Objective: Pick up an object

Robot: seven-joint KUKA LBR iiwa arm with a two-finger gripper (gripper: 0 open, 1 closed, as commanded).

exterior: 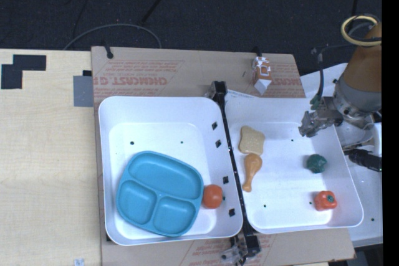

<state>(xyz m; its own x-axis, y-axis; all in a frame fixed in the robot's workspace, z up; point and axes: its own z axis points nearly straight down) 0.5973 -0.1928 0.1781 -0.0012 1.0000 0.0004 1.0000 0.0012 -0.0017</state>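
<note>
I judge the approach step in hand. My tool [310,124] hangs over the right bin's [283,224] far right edge; whether it is open I cannot tell. Nearest candidate, the green object [317,163], lies near that bin's right edge. Next: descend squarely over it.

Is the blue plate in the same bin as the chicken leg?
No, the blue plate lies in the left bin, while the chicken leg lies in the right bin.

Even overhead light, soft shadows, mild glare on the white bins [106,134], slightly soft focus.
</note>
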